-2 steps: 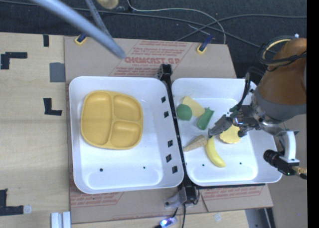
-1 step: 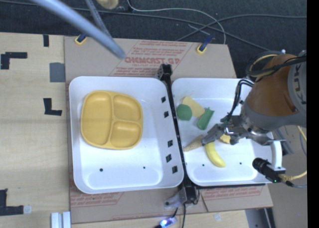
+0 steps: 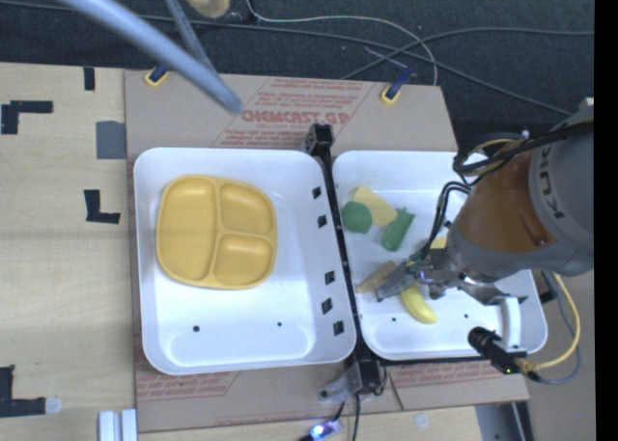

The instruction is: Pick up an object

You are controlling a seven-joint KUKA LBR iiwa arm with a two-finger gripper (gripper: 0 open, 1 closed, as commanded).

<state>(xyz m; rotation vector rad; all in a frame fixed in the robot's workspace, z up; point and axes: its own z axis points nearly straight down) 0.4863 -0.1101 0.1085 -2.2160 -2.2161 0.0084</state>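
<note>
Counter (image 3: pixel 58 265) spans the whole view, with a cardboard sheet (image 3: pixel 290 111) under both bins. Left bin (image 3: pixel 232 352) holds one yellow divided plate (image 3: pixel 216 232), sitting toward the bin's far-left; a wide strip of bare floor lies along its near edge and right wall. Right bin (image 3: pixel 386 338) is the crowded one. Arm (image 3: pixel 521 212) comes in from the right and covers that bin's right half. End effector (image 3: pixel 417 280) is down low over the bin's middle, just beside the yellow banana (image 3: pixel 417 306), which lies near the bin's near edge. Cannot tell whether the end effector is open or closed; its tip is lost in clutter and wiring. A tan object (image 3: pixel 377 277) lies just left of it, close to the black divider (image 3: pixel 333 236) between the bins. Further back: green block (image 3: pixel 397 230), green round piece (image 3: pixel 357 218), pale yellow piece (image 3: pixel 375 206), bunched together, touching or nearly so. Little free floor there apart from the near-left corner.
</note>
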